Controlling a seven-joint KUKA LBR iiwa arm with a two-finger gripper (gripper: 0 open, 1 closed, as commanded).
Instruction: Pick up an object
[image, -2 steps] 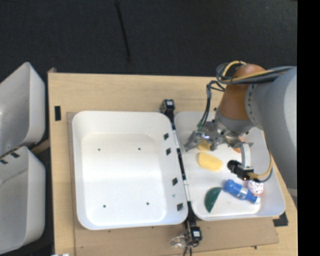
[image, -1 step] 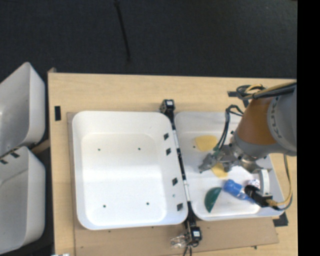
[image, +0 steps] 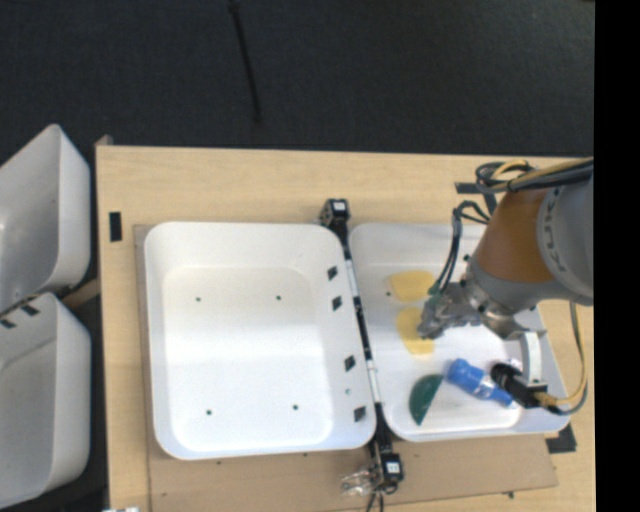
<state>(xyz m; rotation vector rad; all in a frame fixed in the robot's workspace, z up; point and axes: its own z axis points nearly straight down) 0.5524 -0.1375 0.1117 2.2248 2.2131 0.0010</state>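
Yellow pieces (image: 415, 318) lie in the right bin (image: 400, 420), touching the hand (image: 434, 322) poised over them; its grip state cannot be told. Recommend descending squarely onto 1 piece, then closing.

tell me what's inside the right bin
The right bin holds pale yellow pieces, a dark green piece and a blue object. The gripper sits over the yellow pieces, and the arm covers the bin's far right side.
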